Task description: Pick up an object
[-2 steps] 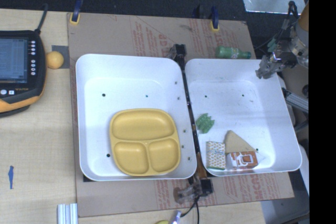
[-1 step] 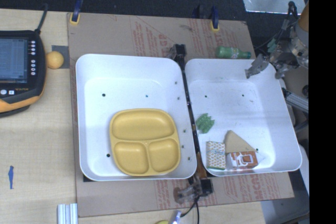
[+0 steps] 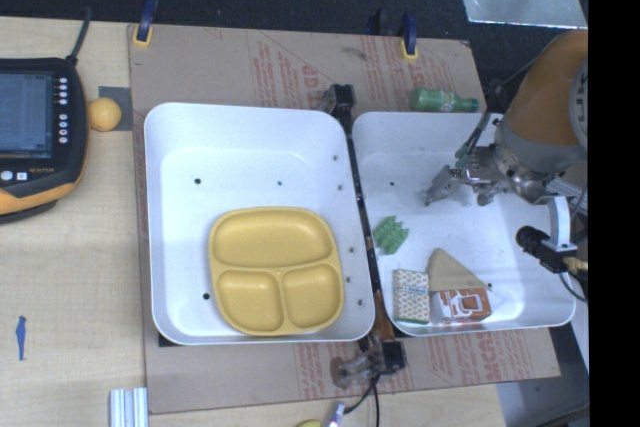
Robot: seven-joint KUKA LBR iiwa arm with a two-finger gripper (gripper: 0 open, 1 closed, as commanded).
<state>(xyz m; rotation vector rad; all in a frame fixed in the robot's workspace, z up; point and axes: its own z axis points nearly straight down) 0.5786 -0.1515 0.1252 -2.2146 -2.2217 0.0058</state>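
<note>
Two shallow white bins on a tabletop, seen from above. The right white bin point(image 3: 420, 150) contains three loose objects along its near side: a small crumpled green piece point(image 3: 389, 235) by the left wall; a small patterned beige packet point(image 3: 411, 295) at the near-left corner; and, touching that packet on its right, a flat tan wedge-shaped piece atop a brown-and-white printed carton point(image 3: 459, 291). The robot's metal two-finger hand point(image 3: 445, 185) is over the far half of the same bin, its grey fingers splayed apart with nothing between them. All three objects lie nearer the camera than the hand and apart from it; the green piece is below and left of the fingertips, the carton below them. The left white bin point(image 3: 170, 145) holds a yellow three-compartment plastic tray point(image 3: 277, 268). A green bottle point(image 3: 443, 100) lies beyond the right bin.
</note>
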